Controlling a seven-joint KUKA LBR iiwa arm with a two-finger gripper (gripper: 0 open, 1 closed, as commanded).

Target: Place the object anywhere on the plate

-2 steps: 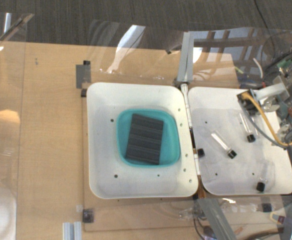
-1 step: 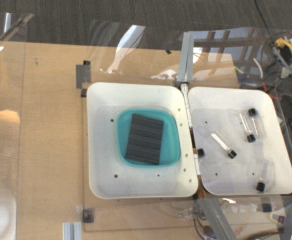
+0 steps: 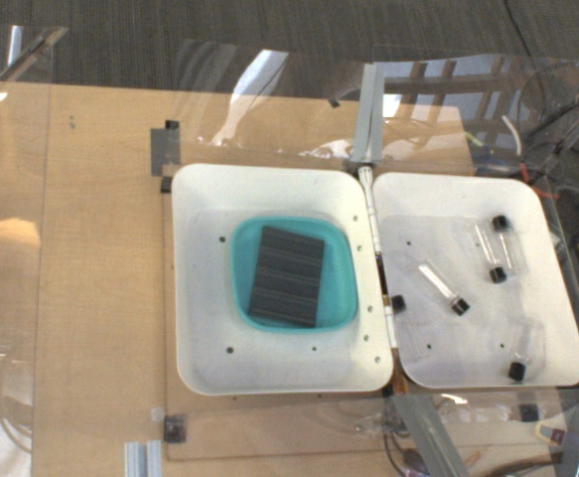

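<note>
Pale wooden bench top point(image 3: 80, 266) is showing bare at far left, under a sheet of clear glare.

Left shallow white plastic bin point(image 3: 195, 296) is holding a teal, rounded-square plate point(image 3: 341, 291), roughly centred.

Dark grey ribbed rectangular block point(image 3: 287, 276) is lying flat on that plate, tilted slightly off square. All of its outline is sitting inside the teal rim, and nothing is overhanging.

Right shallow white plastic bin point(image 3: 438, 217) is carrying several small clear tubes with black caps:
- one point(image 3: 440, 288) is lying diagonally near the middle
- a pair point(image 3: 501, 248) is lying just beside each other toward the upper right
- another point(image 3: 522, 351) is lying near the lower right corner

All of them are well apart from the plate.

Gripper state: cannot tell from this view.

Judgement on progress: if the block is the object meant, it is already resting on the plate and nothing is touching it, so the placing step is looking complete. Nothing appears left except confirming that it is lying settled. The tubes are looking like leftover clutter rather than pending work.
</note>
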